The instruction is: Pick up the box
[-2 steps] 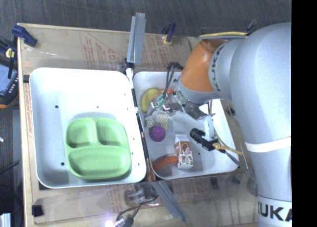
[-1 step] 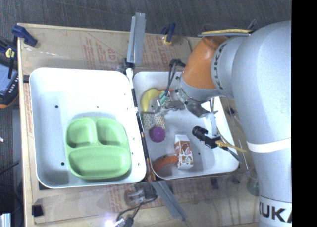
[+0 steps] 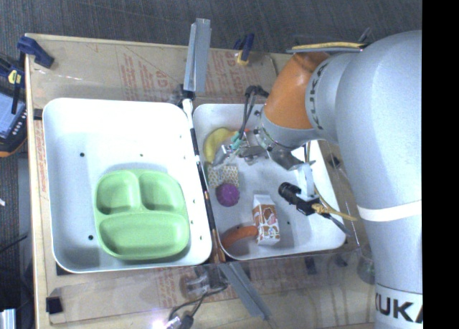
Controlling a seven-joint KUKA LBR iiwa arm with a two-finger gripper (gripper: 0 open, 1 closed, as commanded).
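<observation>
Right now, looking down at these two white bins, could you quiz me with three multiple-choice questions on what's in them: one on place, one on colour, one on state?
1. Where is the box?
A. right bin
B. left bin
C. on the floor

2. What colour is the divided tray?
A. red
B. green
C. blue

3. How does the box stand relative to the gripper?
A. lifted in it
B. lying apart from it
C. stacked on the tray

Key: 1 A, it lies beside the purple ball; 2 B, plainly green; 3 B, it rests on the bin floor, nearer the front.
</observation>
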